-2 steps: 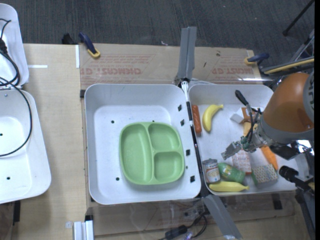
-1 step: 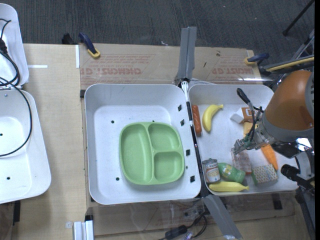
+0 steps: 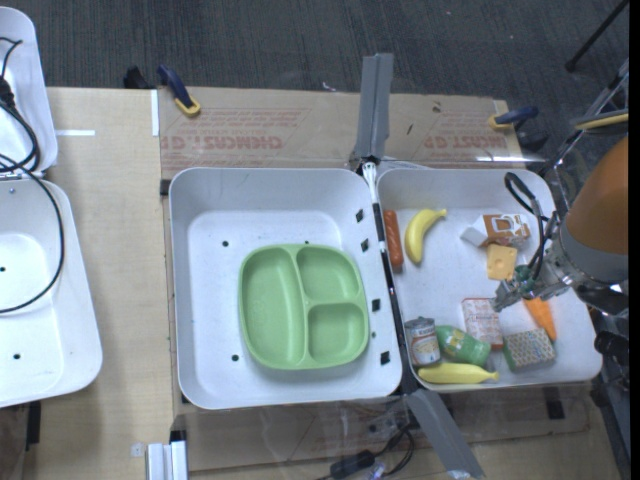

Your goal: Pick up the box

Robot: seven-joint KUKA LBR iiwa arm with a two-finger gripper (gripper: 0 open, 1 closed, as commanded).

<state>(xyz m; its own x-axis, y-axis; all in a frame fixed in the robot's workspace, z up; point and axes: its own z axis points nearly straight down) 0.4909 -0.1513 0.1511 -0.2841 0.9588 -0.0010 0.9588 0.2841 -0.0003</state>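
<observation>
A small orange-brown box [image 3: 505, 228] lies in the upper right part of the right bin [image 3: 440, 193]. A flat pinkish box [image 3: 482, 320] lies lower down, near the bin's middle. My gripper [image 3: 517, 291] hangs low over the right bin, between the two boxes, just below a yellow cheese wedge [image 3: 500, 261] and beside an orange carrot [image 3: 540, 316]. It stands just above and to the right of the pinkish box. I see nothing held in it. The arm's grey body and orange band [image 3: 600, 208] come in from the right and hide the bin's right wall.
The right bin also holds a banana [image 3: 422, 232], a sausage [image 3: 393, 240], a can [image 3: 423, 341], a green bottle-like item [image 3: 463, 344], a second banana [image 3: 456, 373] and a waffle-patterned block [image 3: 528, 349]. A green divided plate [image 3: 304, 306] lies in the left bin [image 3: 200, 268].
</observation>
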